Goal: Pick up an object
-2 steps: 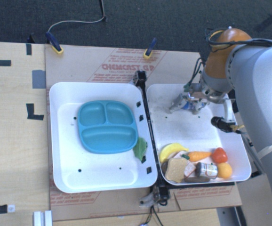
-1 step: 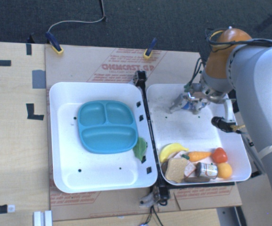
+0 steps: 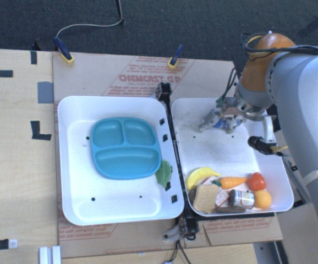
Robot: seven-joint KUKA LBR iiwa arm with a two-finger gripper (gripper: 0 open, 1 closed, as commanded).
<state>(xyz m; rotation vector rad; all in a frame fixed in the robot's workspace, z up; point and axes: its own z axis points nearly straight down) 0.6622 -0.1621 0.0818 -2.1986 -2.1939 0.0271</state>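
Observation:
The right bin (image 3: 225, 147) holds a heap of toy food at its front edge: a yellow banana (image 3: 201, 176), an orange carrot (image 3: 234, 181), a red tomato (image 3: 256, 180), an orange fruit (image 3: 263, 199), a slice of brown bread (image 3: 205, 198) and a small dark can (image 3: 239, 199). My gripper (image 3: 219, 126) hangs over the back of this bin, well away from the heap. It looks open, with nothing between its fingers. A green leaf (image 3: 164, 174) lies at the right edge of the left bin.
The left bin (image 3: 76, 202) holds a blue divided plate (image 3: 126, 147). A black clamp (image 3: 163, 90) sits at the back where the two bins meet. The arm's grey body (image 3: 296, 109) overhangs the right bin's right side.

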